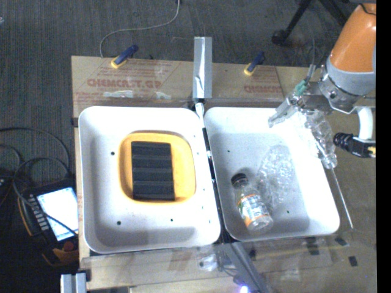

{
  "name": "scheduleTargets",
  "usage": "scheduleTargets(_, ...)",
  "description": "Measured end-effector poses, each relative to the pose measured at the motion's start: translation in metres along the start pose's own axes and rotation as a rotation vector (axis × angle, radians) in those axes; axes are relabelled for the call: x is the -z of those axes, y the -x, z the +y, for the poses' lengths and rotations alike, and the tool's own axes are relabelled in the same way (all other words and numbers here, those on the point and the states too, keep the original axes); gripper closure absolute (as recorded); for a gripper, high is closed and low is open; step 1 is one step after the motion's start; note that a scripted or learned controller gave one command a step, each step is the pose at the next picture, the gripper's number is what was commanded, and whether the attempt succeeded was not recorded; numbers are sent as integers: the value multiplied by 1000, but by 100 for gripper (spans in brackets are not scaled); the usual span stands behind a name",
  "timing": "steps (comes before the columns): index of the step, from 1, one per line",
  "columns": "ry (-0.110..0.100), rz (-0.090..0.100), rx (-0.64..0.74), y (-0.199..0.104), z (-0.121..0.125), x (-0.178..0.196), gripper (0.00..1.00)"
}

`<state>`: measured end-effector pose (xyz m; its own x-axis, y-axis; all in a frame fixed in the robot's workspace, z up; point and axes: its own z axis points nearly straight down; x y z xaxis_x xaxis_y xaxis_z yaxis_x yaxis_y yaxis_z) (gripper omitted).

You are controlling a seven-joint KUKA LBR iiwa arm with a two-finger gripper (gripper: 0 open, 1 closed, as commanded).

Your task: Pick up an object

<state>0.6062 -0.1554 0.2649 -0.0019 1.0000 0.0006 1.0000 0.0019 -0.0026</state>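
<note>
1. Bottle (252, 207): a small clear plastic bottle with a dark cap and an orange-and-green label lies on its side in the right bin (317, 221), near the front wall, cap toward the bin's centre.
2. Crumpled clear plastic (274, 174): it lies in the same bin, just beside the bottle on the far-right side, touching or nearly touching it.
3. Left bin (98, 182): it contains a yellow tray (186, 170) with a black ribbed block (151, 170) resting inside it.
4. Pincer (305, 118): it hangs over the rear right corner of the right bin, well apart from the bottle. Its two translucent fingers are spread wide, one pointing left over the rear rim, the other reaching down along the right wall. Nothing sits between them.
5. Arm (354, 47): the orange band shows at the upper right, above the pincer.
6. Tabletop (140, 81): a brown board carries both bins; two blue-and-yellow clamps (124, 56) hold its rear edge.
</note>
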Motion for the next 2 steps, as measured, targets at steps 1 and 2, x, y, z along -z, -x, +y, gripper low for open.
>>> scheduleTargets(1,-1,-1,6,30,-56,-82,0)
scheduleTargets(2,17,-6,180,-8,-74,-173,0)
